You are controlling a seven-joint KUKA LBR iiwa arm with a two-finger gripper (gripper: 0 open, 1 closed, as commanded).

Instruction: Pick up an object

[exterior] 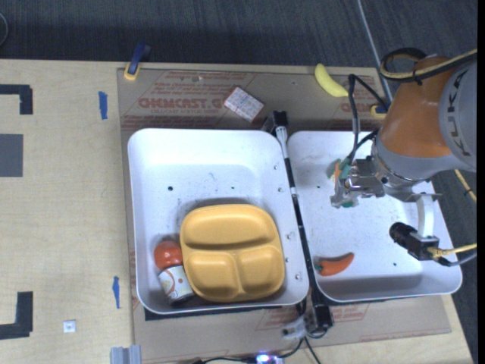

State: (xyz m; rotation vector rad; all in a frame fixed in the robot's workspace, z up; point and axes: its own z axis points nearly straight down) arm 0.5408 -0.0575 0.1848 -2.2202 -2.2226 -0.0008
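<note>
My gripper (346, 188) hangs over the upper middle of the right bin (379, 279), below the grey and orange wrist. An orange pepper-shaped object (334, 264) lies on the floor of that bin near its front left corner, well in front of the gripper and apart from it. In the left bin (151, 165), a large yellow compartment tray (231, 249) fills the front half. A red-orange round object (167, 254) and a small white and orange can (176, 282) are tucked against its left side.
Behind the bins, a yellow banana-like piece (331, 80) and a small patterned card (242, 103) lie on the brown board. A black fitting with a cable (413, 239) hangs off the arm over the right bin's right side.
</note>
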